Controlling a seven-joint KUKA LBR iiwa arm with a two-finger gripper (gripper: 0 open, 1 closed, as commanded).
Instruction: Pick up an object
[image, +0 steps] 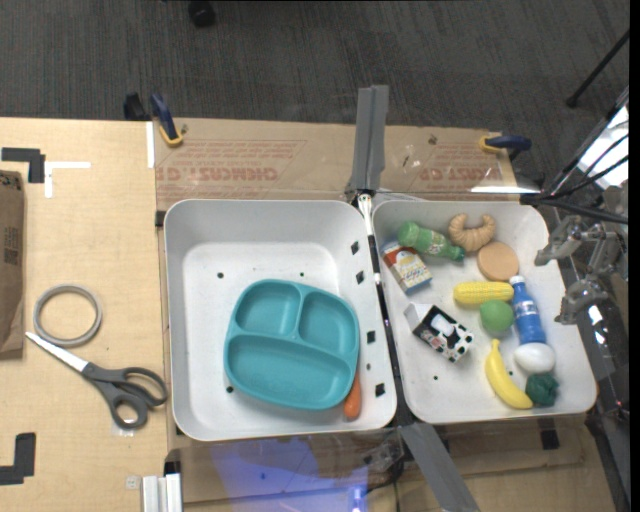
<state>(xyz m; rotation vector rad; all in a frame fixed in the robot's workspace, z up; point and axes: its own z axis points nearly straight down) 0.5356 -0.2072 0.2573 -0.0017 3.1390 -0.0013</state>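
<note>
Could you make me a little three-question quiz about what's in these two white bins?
1. True or false: the teal divided plate lies in the left bin.
2. Which lies nearest the banana: A) croissant, B) white egg, C) scissors?
3. What orange thing peeks out at the plate's lower right edge?

Key: 1 true; 2 B; 3 a carrot.

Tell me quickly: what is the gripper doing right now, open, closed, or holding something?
Gripper: at the right bin's right edge; open or closed cannot be told, and nothing is seen held.
</note>
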